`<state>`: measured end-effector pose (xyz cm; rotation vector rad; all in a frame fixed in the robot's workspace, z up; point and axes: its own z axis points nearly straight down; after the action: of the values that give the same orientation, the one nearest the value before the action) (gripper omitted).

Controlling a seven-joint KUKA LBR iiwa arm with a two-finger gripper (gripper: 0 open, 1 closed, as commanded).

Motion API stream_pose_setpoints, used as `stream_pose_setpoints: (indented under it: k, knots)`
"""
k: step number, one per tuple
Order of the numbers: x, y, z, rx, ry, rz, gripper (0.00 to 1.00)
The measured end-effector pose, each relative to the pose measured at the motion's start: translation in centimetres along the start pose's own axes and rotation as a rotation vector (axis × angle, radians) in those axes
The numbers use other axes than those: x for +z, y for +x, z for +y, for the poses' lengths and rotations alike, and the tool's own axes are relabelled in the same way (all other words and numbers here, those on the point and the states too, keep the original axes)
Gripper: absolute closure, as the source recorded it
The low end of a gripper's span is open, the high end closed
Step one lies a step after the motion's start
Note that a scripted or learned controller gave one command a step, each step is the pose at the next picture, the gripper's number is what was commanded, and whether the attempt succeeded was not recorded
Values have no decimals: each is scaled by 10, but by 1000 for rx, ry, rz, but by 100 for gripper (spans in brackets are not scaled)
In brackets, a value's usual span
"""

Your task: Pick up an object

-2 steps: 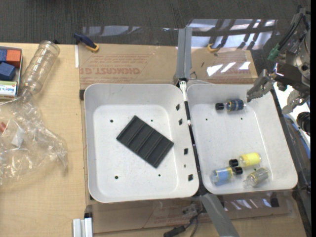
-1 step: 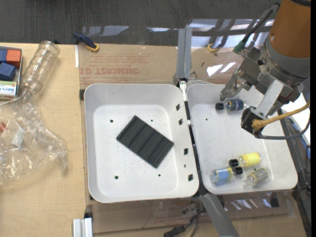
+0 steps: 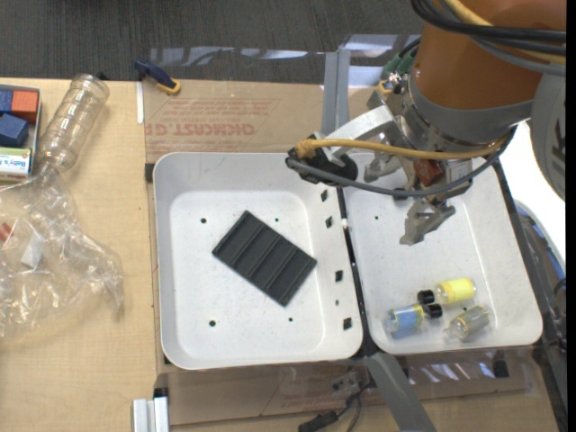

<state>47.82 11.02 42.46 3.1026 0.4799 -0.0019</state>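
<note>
An object to pick up has candidates in both bins. In the left bin (image 3: 180, 241) a dark ribbed panel (image 3: 264, 256) lies flat near the middle, turned at a slant. In the right bin (image 3: 504, 241) three small bottles cluster near the front edge: a blue one (image 3: 407, 319), a yellow one (image 3: 450, 291) and a clear one (image 3: 468, 322), close together. The gripper (image 3: 425, 221) hangs above bare bin floor behind the bottles, apart from them, carrying nothing; whether its fingers are spread or closed cannot be told. It seems placed for a descent, probably toward the bottles.
</note>
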Motion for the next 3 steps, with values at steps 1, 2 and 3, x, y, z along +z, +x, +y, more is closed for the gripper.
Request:
stream_pose_setpoints:
  k: [1, 2, 3]
  knots:
    - [42, -1, 4, -267, 1, -4, 0]
    - [-17, 16, -49, 77, -1, 1, 0]
    - [-26, 16, -49, 80, -5, -1, 100]
